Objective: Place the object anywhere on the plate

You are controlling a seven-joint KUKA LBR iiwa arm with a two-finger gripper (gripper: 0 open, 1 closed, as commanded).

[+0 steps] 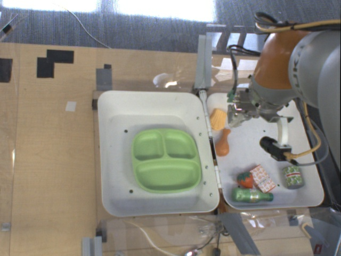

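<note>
worktop (48, 159): pale wood, carrying two shallow white bins side by side. arm (298, 63): grey with an orange band, reaching in from the right over the right bin's far end. left bin (114, 116): white, holding the plate. right bin (311, 193): white, holding the small goods. plate (166, 160): green, three compartments, lying flat in the middle of the left bin. claw (234, 115): low over the far left part of the right bin, just beside the yellow piece; whether it is apart or together cannot be told from here. orange drumstick-shaped piece (223, 143): by the right bin's left wall. green bottle (253, 197): lying on its side at the near edge. yellow piece (217, 118): near the far left corner. red-and-white packet (263, 178): above the bottle. green can (292, 177): near the right wall. red piece (245, 181): touching the packet.
</note>
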